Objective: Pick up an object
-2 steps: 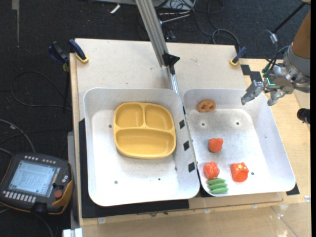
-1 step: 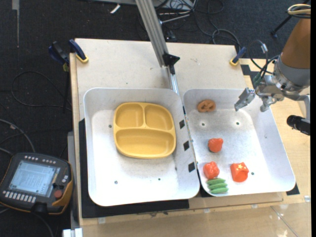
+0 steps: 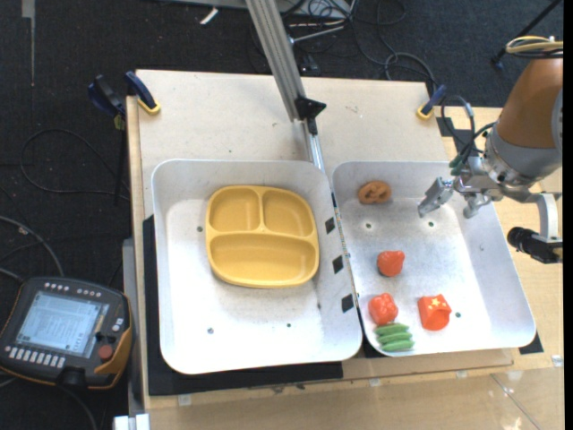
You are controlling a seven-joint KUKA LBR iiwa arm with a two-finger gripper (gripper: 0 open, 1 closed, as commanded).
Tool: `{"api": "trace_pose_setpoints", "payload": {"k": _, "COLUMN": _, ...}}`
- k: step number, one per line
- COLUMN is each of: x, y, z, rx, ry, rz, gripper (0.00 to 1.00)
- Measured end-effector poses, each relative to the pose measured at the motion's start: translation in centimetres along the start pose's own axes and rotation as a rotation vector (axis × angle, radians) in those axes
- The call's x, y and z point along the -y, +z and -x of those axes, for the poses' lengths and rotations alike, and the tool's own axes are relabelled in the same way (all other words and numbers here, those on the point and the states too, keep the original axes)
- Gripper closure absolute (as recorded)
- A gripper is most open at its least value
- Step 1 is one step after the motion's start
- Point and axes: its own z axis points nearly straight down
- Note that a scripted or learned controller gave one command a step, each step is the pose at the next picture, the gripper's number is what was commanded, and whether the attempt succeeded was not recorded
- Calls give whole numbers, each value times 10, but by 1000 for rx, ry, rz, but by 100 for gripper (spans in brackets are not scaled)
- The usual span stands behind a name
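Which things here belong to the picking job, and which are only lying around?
For the job:
gripper
pretzel
small red piece
red pepper
strawberry
green pea pod
right bin

Lying about:
yellow divided plate in the left bin
teach pendant
clamps

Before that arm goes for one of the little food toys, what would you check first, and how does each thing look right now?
1. Gripper free of any load: ok, nothing sits between its fingers.
2. Fingers spread enough to take a toy: ok, they look apart.
3. Toys within the right bin: ok, the brown pretzel, three red pieces and the green pea pod all lie inside.
4. Nearest target standing apart: ok, the pretzel has bare floor around it.
5. Crowding near the front: not ok, the pea pod lies right against one red piece.
6. Gripper height above the bin floor: cannot tell from this slanted view.
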Motion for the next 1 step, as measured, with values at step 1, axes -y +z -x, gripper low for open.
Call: {"api": "trace_pose_setpoints", "payload": {"k": 1, "x": -8, "y": 50, "z": 3, "rx": 0, "ry": -1, "rz": 0, "gripper": 0}}
